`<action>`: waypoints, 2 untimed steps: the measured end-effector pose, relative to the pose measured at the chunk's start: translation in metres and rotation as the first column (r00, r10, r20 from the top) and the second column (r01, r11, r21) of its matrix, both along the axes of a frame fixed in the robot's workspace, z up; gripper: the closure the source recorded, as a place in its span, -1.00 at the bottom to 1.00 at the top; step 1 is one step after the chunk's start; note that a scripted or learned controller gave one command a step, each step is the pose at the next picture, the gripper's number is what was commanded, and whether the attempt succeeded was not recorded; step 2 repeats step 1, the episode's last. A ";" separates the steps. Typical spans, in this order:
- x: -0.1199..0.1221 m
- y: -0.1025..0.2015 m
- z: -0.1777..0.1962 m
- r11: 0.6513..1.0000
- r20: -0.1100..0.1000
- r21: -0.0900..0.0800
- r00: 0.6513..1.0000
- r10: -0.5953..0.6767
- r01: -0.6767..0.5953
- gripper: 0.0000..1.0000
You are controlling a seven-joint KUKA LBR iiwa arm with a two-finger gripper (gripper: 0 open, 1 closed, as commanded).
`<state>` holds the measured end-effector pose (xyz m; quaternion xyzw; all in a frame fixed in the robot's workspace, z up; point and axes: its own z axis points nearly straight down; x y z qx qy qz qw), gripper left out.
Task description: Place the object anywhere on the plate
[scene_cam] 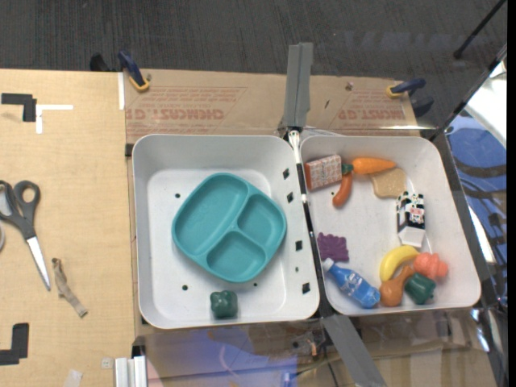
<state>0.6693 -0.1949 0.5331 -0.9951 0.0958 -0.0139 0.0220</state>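
Note:
A teal plate [230, 226] with three compartments lies tilted in the middle of the left bin [153, 240], and nothing rests on it. A small dark green toy [223, 303] sits on the bin floor just in front of the plate, apart from it. The right bin [451, 216] holds several toys: a carrot [372, 166], a pink box [323, 172], a slice of bread [389, 184], a cow-patterned carton [411, 213], purple grapes [332, 247], a blue bottle [352, 285], a banana [397, 260] and a green pepper [419, 289].
Scissors [24, 224] and a scrap of tape [68, 289] lie on the wooden bench left of the bins. Cardboard [210, 107] held by blue clamps [133, 69] lies behind the bins. A grey bar [298, 87] stands at the divide between the bins.

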 end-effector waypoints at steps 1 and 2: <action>0.000 0.000 0.000 1.000 0.000 0.000 1.000 0.000 0.000 -1.00; 0.000 0.000 0.000 1.000 0.000 0.000 1.000 0.000 0.000 -1.00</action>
